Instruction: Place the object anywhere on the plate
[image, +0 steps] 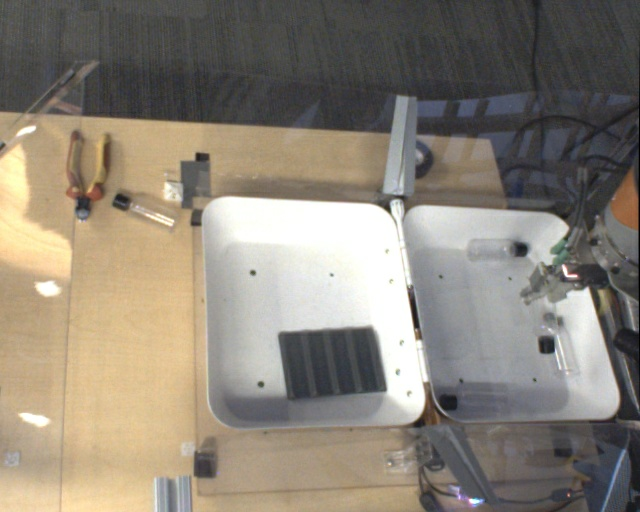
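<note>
So here's where I'm at. The arm comes in from the right and the pincer (548, 283) hangs over the right bin (440, 330), up near its right wall. I honestly can't tell whether the pincer is open or closed from this angle, it's just a tangle of metal bits and a tiny red light, and I see nothing clearly caught in it.

The object, as far as I can judge, is one of the little clear tubes with a black cap. One tube (556, 345) lies on the floor of the right bin just below the pincer, cap end toward it. Another clear tube (497, 249) rests further up in the same bin, near the back wall. Which one the program is after, no idea, but the nearer one seems the likely pick.

The plate, I reckon, is the dark ribbed slab (332, 362) sitting in the left bin (240, 300), toward its front. It's well apart from the pincer, with the wall between the two bins in the way.

My read: I'm at the grasp stage, nothing carried over yet. Next move needs the pincer down squarely over the tube, closing across its narrow side since it'll roll, then a lift high enough to clear the divider and a carry left to the ribbed slab.

Pliers (86, 172) and a spare tube (144, 208) sit on the bench (120, 350) far left, not relevant.
</note>
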